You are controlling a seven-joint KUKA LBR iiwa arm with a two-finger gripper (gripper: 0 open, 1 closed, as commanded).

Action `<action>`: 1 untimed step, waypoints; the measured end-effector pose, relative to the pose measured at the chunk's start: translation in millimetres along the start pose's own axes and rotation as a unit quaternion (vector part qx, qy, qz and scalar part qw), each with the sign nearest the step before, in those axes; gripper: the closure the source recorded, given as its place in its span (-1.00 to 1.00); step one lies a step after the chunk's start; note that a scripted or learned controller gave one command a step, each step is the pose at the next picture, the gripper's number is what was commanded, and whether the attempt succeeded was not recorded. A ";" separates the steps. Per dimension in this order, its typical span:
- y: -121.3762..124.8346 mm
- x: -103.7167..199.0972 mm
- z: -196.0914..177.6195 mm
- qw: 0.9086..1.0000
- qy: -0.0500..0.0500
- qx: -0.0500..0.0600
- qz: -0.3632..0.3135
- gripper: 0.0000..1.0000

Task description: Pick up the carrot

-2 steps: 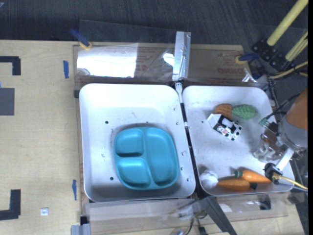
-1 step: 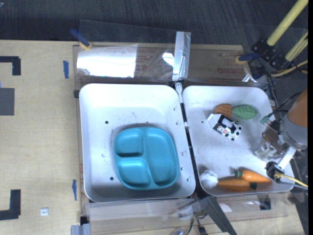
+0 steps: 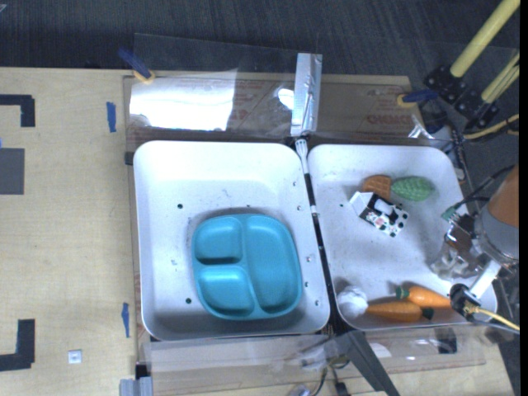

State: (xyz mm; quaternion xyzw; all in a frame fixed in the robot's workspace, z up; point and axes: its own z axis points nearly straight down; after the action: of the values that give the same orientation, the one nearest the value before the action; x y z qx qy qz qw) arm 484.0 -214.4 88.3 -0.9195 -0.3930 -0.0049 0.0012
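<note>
Wooden table (image 3: 58, 221) bearing two white bins. Carrot (image 3: 427, 296) low in right bin (image 3: 346, 172), long axis running left-right, just left of tool (image 3: 462, 291). Tool opening: cannot tell. Blue divided plate (image 3: 246, 264) well left of carrot.

I see plenty of bare floor in the middle of the shallow white right bin (image 3: 330, 221), between the upper cluster and the lower row. Up top, a small white block with dark markings (image 3: 382, 214) sits just beside a brown-and-green toy vegetable (image 3: 404, 188). Along the near wall the orange carrot with a green tip (image 3: 426, 296) lies touching a longer orange piece (image 3: 394, 309) and near a white knob (image 3: 352, 302), leaving little side room. The grey metal gripper (image 3: 462, 262) crowds the right wall.
</note>
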 end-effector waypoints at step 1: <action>-0.1 1.3 -9.8 1.000 0.000 0.000 -0.001 1.00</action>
State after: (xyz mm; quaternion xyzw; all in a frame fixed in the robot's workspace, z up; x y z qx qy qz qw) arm 484.7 -213.4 98.1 -0.9192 -0.3938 -0.0050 0.0015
